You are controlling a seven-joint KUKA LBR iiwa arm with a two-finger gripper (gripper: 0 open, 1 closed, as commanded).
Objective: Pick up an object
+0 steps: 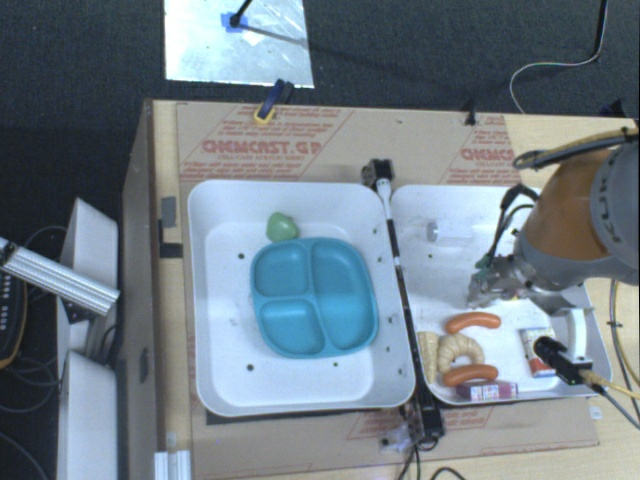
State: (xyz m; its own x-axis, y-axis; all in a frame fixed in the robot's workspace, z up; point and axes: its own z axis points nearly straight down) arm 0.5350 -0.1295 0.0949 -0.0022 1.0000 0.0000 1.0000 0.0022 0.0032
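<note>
Claw [487, 290] is down in the right bin [450, 203], just above the upper sausage [472, 322]. Honestly can't tell if it's spread or pinched from up here, and nothing shows between the tips. Below that sausage sit a pale pastry [455, 348] and a second sausage [470, 374], with a small packet [487, 392] at the bin's near edge and a little box [535, 351] off to the right. Left bin [215, 268] has a blue tray [312, 298] and a green ball [282, 228] touching its top edge.
</note>
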